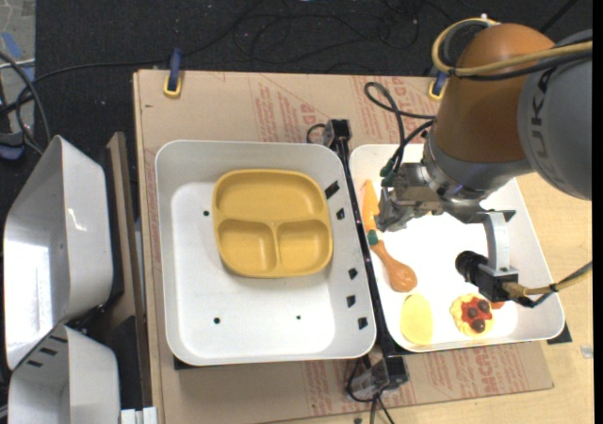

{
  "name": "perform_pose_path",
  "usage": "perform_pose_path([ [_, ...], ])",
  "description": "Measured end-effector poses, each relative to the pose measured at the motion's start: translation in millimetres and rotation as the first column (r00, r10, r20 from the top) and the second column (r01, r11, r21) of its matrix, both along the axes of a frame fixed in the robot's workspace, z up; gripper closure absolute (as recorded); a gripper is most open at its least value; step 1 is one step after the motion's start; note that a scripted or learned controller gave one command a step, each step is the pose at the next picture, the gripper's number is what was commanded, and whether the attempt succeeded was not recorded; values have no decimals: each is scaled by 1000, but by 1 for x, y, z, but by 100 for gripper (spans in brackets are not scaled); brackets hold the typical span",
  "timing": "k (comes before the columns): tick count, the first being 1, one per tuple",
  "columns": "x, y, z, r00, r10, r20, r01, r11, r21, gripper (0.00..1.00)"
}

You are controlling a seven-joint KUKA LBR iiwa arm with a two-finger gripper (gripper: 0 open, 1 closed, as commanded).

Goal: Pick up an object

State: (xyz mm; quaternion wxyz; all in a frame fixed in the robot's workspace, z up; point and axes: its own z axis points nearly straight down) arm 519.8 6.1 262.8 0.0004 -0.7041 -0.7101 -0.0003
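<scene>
In the camera view, the gripper point(394, 208) hangs low over the right white bin point(528, 243), beside its left wall, just above an orange plastic spoon point(390, 260); whether it is open cannot be told. Nearby lie a pale yellow oval piece point(417, 318) and a small toy pizza point(472, 313). The left white bin point(188, 318) holds a yellow divided plate point(273, 222).

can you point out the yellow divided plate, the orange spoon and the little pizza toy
yellow divided plate point(273, 222): camera view, on the ridge where its three compartments meet.
orange spoon point(402, 274): camera view, on the bowl of the spoon, in the right bin.
pizza toy point(472, 313): camera view, on its topped face.
</scene>
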Motion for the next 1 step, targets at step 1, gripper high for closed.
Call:
perform_pose_path([
  [1, 12, 49, -21, 1000, -1, -3, 1, 1000, 0, 100],
])
